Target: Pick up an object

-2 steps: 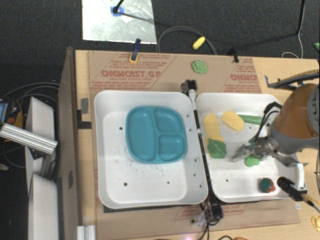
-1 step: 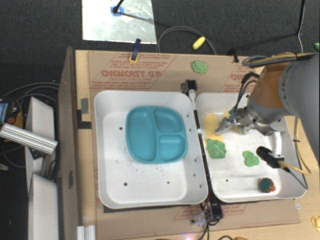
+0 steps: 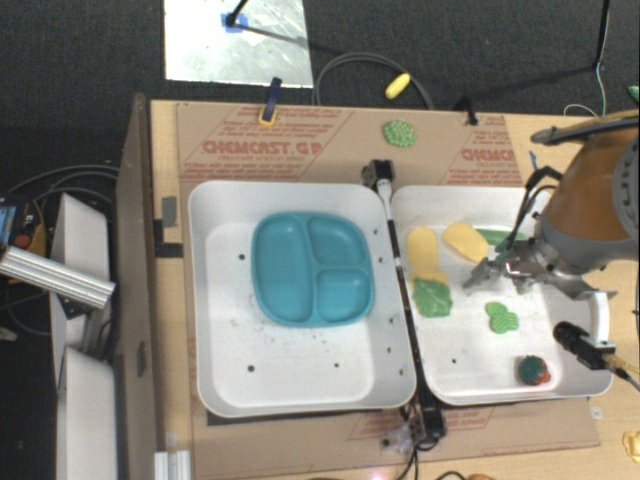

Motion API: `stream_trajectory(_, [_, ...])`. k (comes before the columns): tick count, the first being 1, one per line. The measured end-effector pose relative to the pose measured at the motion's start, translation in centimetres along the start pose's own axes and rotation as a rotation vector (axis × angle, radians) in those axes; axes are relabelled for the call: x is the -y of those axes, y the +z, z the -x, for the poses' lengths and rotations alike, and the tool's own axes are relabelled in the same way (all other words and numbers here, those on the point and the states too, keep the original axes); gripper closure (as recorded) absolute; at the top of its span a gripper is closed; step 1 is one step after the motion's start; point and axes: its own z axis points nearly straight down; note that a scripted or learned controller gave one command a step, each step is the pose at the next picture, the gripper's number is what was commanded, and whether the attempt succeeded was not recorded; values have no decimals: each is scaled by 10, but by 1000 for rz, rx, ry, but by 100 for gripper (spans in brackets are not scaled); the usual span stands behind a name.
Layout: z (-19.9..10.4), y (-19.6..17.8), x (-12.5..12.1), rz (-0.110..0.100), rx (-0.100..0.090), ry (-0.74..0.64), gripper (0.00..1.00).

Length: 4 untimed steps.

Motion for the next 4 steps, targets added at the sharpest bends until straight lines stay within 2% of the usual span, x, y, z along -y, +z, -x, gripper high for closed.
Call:
stream_trajectory(1, [22,47,24,-3,-1,-1,0])
stream_trajectory(2, [4,43,-76,11,1,-12,0])
stream_trajectory(3, [-33,-43,-128,12,0,-12,0])
stream_trajectory(4, [-45,-123,-73,6,-2,-4,0])
